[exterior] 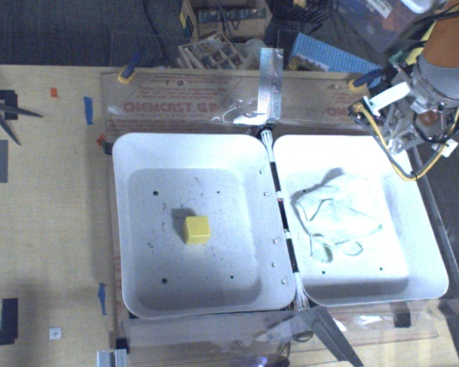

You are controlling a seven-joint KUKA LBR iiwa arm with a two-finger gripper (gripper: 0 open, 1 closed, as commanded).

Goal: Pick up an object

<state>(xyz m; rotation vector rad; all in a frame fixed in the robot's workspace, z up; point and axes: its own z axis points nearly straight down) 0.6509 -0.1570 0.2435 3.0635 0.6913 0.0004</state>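
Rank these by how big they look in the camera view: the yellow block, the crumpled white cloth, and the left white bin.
1. Left white bin, by far the largest.
2. Crumpled white cloth, lying in the right bin.
3. Yellow block, the smallest, sitting in the left bin.

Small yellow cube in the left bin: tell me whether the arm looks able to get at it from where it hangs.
Probably yes. The small yellow cube lies alone on the left white bin floor, uncovered; the end effector hangs above the right bin's far corner.
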